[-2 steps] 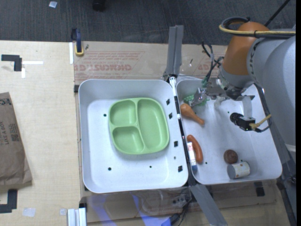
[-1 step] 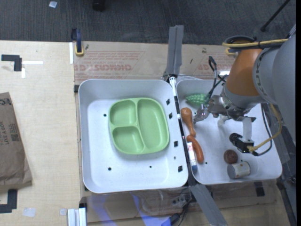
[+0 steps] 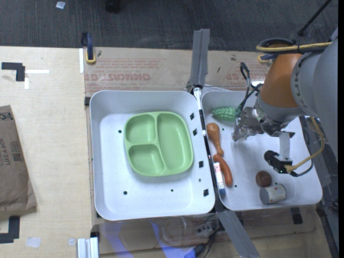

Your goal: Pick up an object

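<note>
Counting: one green tray (image 3: 159, 143); two sausages (image 3: 214, 134); one can (image 3: 272, 193).

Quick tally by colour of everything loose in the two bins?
Green: 2, the divided green plastic plate and the bumpy green toy.
Orange-brown: 2, the wooden-looking orange-brown handle and the orange sausage shape.
Brown: 1, the small brown ball.
Grey: 1, the grey metal can.
Total: 6.

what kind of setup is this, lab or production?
Likely a robotics lab pick-test bench: grey arm over two white bins, toy-like food such as a green divided plate and hot dog, taped cardboard beneath.
</note>
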`<state>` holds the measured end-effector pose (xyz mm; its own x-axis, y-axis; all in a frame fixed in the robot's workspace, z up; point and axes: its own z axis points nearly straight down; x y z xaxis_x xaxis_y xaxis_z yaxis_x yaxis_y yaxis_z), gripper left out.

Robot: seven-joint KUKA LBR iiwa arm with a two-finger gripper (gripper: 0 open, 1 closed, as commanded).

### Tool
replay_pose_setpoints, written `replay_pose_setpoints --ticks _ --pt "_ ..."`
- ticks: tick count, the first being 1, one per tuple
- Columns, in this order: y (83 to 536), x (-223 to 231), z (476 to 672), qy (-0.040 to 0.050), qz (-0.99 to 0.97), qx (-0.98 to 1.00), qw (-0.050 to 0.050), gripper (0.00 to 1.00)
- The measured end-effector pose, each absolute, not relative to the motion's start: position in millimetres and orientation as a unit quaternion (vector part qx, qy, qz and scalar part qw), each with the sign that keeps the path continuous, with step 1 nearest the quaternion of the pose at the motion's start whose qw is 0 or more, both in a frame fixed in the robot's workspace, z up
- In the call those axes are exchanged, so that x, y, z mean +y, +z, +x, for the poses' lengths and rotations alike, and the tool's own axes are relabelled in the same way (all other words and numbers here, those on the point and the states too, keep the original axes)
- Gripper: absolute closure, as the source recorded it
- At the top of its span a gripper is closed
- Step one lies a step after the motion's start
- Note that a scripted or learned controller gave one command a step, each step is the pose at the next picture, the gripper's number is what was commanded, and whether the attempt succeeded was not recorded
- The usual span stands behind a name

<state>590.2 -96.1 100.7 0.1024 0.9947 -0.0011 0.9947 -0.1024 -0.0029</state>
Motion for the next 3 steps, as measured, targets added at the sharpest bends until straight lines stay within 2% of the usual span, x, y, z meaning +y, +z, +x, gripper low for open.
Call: replay_pose_setpoints --ticks 1,2,3 --pt "100.7 -95.9 590.2 0.0014 -0.742 -0.67 0.001 0.0" --pt "91.5 -103.2 577.0 0.0006 -0.613 -0.79 0.001 0.0" --pt "153.4 -101.5 501.2 0.0004 -0.577 -0.817 0.001 0.0"
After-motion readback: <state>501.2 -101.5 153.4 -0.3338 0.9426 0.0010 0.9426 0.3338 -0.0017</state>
